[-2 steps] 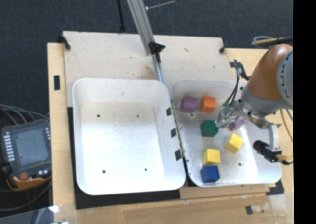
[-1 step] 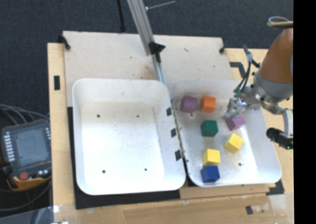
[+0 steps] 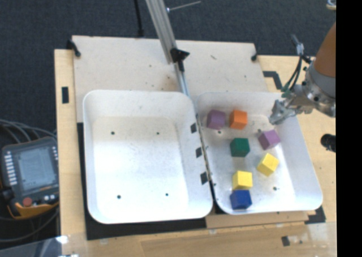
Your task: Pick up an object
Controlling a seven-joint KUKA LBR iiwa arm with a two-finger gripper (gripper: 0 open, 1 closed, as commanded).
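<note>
Two bins are sitting side by side on the bench (image 3: 65,137): the left bin (image 3: 141,157) and the right bin (image 3: 302,185). Seven cubes are all lying in the right bin. Two are sitting together at its far left (image 3: 216,119) (image 3: 238,119), one is resting in the middle (image 3: 240,147), two are lying toward the right (image 3: 269,138) (image 3: 268,164), and two are stacking up near the front edge (image 3: 243,180) (image 3: 241,199). The gripper (image 3: 278,113) is hanging over the bin's far right side.

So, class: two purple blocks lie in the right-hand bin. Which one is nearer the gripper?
The purple block just below the gripper. The other purple block sits further left, beside the orange block.
</note>
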